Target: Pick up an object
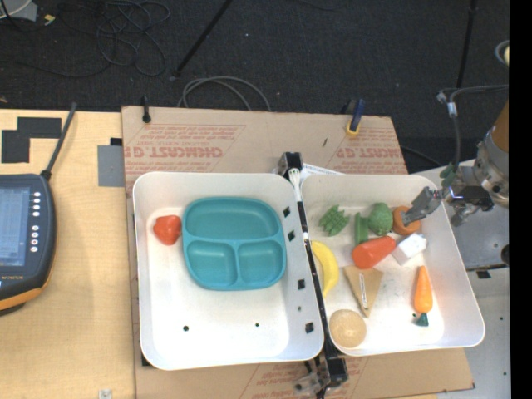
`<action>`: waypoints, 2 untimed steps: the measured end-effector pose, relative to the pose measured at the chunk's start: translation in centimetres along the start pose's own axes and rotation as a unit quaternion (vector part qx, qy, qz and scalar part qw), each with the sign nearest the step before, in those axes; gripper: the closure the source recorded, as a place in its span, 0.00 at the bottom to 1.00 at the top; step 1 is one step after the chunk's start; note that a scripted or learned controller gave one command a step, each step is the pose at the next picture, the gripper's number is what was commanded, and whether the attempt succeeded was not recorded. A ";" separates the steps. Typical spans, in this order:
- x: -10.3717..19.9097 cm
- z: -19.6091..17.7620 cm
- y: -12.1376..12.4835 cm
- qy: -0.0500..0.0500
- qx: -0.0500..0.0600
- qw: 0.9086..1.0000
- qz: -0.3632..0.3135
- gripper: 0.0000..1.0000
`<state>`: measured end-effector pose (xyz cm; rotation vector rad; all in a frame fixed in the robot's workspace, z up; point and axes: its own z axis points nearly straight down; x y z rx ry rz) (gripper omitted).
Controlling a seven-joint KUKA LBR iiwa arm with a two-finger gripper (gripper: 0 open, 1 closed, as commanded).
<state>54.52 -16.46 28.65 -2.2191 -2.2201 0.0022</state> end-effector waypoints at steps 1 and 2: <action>-5.0 11.0 0.2 0.000 0.004 1.000 0.002 0.00; -4.0 16.7 3.2 -0.004 -0.009 1.000 0.000 0.00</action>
